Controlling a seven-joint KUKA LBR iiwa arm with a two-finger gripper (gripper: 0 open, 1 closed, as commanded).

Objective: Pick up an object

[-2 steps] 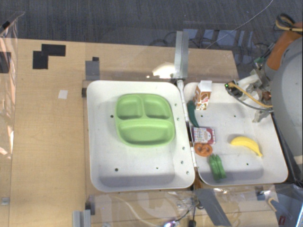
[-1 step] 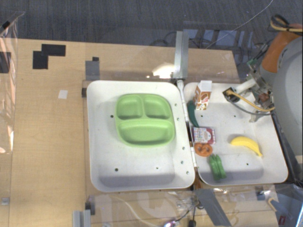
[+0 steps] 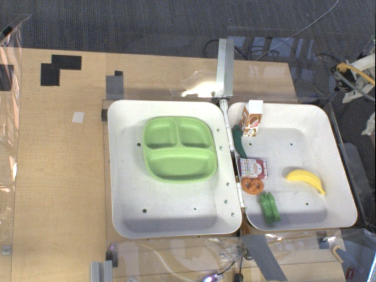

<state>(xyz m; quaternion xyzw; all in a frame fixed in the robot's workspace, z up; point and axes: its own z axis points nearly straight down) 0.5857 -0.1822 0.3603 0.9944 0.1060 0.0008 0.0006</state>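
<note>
- Left white bin (image 3: pixel 126 216): green three-compartment plastic tray (image 3: pixel 179 147), centred;
- Right white bin (image 3: pixel 329 134): yellow banana (image 3: pixel 306 180) right of centre; small carton (image 3: pixel 252 118), dark green vegetable (image 3: pixel 238 141), red-labelled packet (image 3: pixel 253 168), orange item (image 3: pixel 252 185), green pepper (image 3: pixel 269 207) along left wall;
- Gripper state: cannot tell.

Item: arm hardware, right margin of the frame, identification uncertain.
- Upper right: a pale, whitish jointed shape (image 3: pixel 356 76) with a yellow-orange streak along its upper edge. It lies slantwise and runs out past the right edge. Too small and cropped to tell whether it is a link of the arm or something else.
- Right edge, mid-height: a pale fragment (image 3: pixel 371 124), cut off by the frame border and blurred, so its form cannot be told.
</note>
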